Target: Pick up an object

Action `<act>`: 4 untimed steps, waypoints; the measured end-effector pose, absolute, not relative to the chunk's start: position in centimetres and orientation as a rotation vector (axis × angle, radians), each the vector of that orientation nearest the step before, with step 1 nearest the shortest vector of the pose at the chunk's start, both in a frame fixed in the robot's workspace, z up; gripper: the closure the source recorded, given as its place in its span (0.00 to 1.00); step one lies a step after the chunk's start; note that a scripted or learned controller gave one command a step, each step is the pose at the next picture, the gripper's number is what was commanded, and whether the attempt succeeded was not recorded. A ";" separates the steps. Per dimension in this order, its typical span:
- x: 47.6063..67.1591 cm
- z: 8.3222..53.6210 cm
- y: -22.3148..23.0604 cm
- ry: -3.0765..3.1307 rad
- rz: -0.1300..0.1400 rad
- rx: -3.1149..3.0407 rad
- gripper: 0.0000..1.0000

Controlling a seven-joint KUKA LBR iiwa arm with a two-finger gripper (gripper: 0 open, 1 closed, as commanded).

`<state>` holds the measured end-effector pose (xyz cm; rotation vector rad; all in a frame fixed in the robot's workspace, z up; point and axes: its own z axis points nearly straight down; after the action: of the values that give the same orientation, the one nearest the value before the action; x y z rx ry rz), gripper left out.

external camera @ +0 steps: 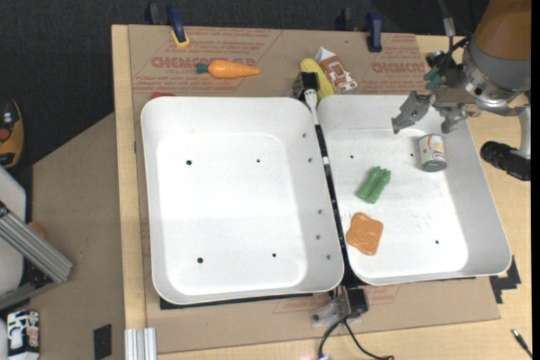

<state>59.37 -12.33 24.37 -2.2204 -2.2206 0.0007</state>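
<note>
Pincer [429, 115], fingers spread and holding nothing, hovers at eleven o'clock of the small silver metal can [432, 153], so approach seems underway; next, descend and close.

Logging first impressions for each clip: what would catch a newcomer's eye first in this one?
The grey arm with its orange band reaches in from the right, its gripper above the far end of the right bin. That bin holds a small can just below the gripper, a green object and an orange one nearer the divider. A toy carrot lies on the cardboard beyond the left bin.
</note>
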 end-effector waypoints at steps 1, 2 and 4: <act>59.4 25.4 -12.3 -2.223 -0.002 -2.222 1.00; 59.5 26.5 -12.3 -2.226 -0.005 -2.224 1.00; 59.6 28.5 -12.3 -2.228 -0.009 -2.227 1.00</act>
<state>59.59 -12.34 28.52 -2.2267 -2.2284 -0.0087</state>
